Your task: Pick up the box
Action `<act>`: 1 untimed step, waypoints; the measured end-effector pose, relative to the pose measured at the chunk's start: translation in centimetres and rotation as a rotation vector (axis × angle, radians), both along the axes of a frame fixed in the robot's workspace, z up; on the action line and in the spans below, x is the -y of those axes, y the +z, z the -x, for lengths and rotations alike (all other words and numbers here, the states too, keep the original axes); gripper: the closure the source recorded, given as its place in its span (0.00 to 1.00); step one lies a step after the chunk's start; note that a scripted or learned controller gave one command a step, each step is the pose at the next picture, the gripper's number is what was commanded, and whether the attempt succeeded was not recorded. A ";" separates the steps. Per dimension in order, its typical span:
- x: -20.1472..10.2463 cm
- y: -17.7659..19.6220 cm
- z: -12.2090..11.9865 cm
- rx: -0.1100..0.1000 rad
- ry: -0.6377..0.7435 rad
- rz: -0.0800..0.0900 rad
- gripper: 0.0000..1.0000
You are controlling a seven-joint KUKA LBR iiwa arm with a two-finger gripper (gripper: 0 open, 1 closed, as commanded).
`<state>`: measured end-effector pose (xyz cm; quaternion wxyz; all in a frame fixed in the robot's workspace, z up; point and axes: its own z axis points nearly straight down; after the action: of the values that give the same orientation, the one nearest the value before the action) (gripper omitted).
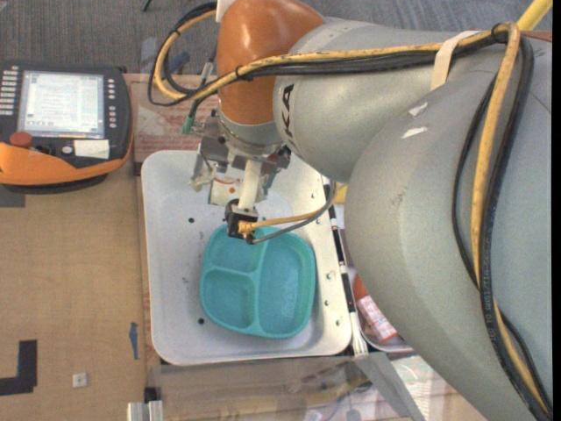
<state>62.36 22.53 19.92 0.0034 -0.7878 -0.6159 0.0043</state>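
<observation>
Well, the gripper [224,179] hangs low over the white bin [163,261], and whether it stands wide or narrow I can't tell from this angle. Just beside it lies a teal divided tray [259,288]. What looks like the box [377,319], a red-and-white edge, peeks out well off to the gripper's side, past the bin wall and mostly under the arm. The risk: a descent here would likely catch the tray rim or nothing at all.
</observation>
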 end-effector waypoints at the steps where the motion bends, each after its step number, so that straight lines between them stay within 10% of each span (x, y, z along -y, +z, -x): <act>1: 0.0 0.9 -0.1 -0.001 0.001 0.000 1.00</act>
<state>62.45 22.55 20.78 0.0036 -0.7876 -0.6162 0.0049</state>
